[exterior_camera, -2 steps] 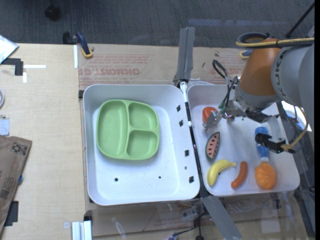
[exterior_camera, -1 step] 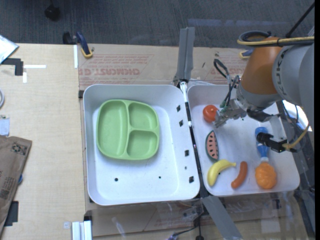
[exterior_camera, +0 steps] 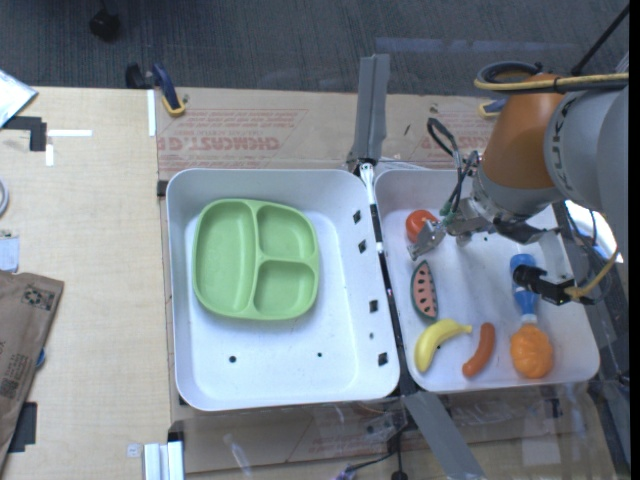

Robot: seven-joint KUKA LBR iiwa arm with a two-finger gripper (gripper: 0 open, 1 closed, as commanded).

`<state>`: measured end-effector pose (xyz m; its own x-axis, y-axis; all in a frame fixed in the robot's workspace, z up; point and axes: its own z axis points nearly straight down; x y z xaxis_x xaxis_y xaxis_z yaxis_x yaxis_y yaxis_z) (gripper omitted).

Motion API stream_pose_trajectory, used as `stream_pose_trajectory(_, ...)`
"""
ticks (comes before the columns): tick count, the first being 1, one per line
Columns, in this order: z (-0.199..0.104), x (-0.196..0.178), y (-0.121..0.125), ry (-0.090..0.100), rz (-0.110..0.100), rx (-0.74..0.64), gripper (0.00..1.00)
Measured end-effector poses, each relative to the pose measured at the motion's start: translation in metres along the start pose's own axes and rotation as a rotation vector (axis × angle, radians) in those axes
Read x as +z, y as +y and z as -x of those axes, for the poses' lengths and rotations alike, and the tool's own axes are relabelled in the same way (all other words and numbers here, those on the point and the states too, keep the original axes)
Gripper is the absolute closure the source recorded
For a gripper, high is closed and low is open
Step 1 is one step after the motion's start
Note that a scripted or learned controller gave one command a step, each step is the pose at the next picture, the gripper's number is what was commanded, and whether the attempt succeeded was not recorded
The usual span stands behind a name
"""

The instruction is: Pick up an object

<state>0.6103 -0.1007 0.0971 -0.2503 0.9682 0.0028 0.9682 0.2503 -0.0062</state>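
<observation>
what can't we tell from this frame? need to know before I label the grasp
- Gripper: too small and dark in the camera view to tell its finger state or whether it touches the tomato.
- Tomato: part covered by the gripper.
- Right bin: far right corner hidden by the arm.
- Blue object: partly hidden by a black part and cable; its identity is unclear.

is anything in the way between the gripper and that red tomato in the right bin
Nothing visible stands between them. The gripper sits right beside the red tomato near the back of the right bin, at its lower right edge. The watermelon slice lies nearer the front, apart from both, and the banana lies nearer still.
</observation>
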Motion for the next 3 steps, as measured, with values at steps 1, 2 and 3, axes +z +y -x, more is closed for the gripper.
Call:
stream_pose_trajectory(1, 0.010, 0.008, 0.047, -0.003, 0.003, 0.196, 0.00)
stream_pose_trajectory(2, 0.011, 0.000, 0.049, -0.004, 0.003, 0.193, 1.00)
stream_pose_trajectory(3, -0.070, -0.091, 0.006, -0.002, 0.000, 0.154, 1.00)
